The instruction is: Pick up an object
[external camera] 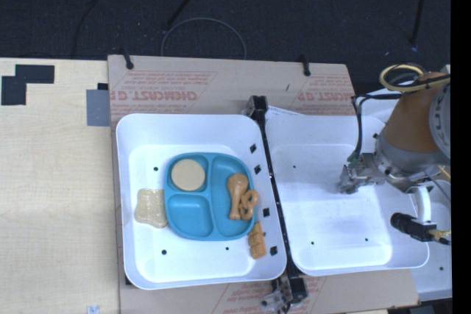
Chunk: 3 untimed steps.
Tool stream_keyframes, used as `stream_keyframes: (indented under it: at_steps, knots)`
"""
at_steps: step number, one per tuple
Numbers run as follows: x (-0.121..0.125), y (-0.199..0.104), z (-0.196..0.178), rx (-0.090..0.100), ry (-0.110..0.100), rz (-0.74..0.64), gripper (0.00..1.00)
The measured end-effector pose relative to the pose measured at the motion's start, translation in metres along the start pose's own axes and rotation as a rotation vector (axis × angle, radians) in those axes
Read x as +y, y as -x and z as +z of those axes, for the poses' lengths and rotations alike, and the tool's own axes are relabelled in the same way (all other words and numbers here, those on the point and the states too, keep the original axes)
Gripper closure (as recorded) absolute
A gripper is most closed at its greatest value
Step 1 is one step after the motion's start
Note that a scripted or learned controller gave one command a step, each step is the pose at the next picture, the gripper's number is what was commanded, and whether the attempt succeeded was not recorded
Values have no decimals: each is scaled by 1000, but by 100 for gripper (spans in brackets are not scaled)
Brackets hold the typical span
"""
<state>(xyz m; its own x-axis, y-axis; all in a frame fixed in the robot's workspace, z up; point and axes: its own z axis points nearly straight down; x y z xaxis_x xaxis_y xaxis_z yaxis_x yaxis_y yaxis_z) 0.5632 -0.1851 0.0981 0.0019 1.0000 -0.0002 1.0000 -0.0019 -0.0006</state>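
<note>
A blue divided plate (197,218) lies in the left bin (140,130). On it sit a round tan disc (187,174), a tan drumstick (237,193) and a small pretzel (249,203). A pale slice of toast (151,207) lies just left of the plate. A small brown piece (257,240) rests by the plate's lower right corner. My gripper (352,180) hangs low over the right bin (331,158), near its right side, far from all these objects. Nothing shows between its tips.
A black divider (266,180) with clips runs between the two bins. The arm's orange band (408,123) and grey wrist cover the right bin's right edge. Cardboard (221,84) lies under the bins, and a wooden bench top (51,195) spreads to the left.
</note>
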Motion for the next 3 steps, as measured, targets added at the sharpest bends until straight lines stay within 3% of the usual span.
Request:
stream_keyframes:
  at_steps: [3]
  knots:
    - [4,-7,-138,0,3,-3,100]
